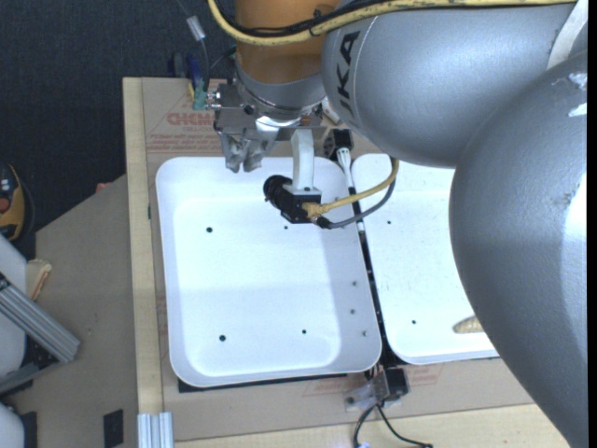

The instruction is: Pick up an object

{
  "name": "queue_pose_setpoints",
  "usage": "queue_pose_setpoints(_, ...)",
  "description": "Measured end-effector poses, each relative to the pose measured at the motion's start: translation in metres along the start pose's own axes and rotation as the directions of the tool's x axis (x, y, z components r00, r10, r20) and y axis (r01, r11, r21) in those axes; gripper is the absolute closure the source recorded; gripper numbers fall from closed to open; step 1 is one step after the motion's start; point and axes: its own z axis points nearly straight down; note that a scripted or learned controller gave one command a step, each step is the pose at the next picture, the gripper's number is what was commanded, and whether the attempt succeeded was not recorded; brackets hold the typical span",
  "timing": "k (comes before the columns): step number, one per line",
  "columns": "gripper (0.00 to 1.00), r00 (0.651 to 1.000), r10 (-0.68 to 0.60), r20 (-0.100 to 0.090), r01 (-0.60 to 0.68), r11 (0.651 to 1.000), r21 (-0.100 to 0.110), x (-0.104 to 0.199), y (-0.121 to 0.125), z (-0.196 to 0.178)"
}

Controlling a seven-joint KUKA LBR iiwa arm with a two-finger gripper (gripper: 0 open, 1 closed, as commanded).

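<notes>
Gripper [243,163] hangs over the far corner of the left bin [168,278], just above its rim. The fingers [233,161] look drawn together with nothing between them. A black module [284,199] with a yellowish cable hangs beside the wrist, above the bin floor.

The only loose thing I can make out is a small tan object [469,325] near the front of the right bin [420,250]. The arm [448,82] partly hides it, and it is well apart from the gripper.

Handling, judged only: the object looks low, thin and light, and probably stiff. I cannot tell its material. It lies flat on a smooth floor, so it may slide rather than lift. Best hold is probably across its narrow width, fingers straddling it from above. The hidden end leaves its true middle uncertain. The worktop [140,157] carries both bins.
</notes>
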Motion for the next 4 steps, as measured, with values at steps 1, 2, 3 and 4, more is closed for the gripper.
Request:
queue_pose_setpoints(1,1.0,1.0,0.012,0.001,-0.012,1.0,-0.009,-0.055,-0.014,-0.07)
queue_pose_setpoints(2,1.0,1.0,0.008,0.004,-0.008,1.0,0.01,-0.049,-0.038,0.003)
queue_pose_setpoints(3,1.0,1.0,0.002,0.0,-0.002,1.0,-0.003,-0.002,-0.051,-0.019)
queue_pose_setpoints(4,1.0,1.0,0.012,0.002,-0.012,1.0,-0.006,-0.047,-0.042,-0.068)
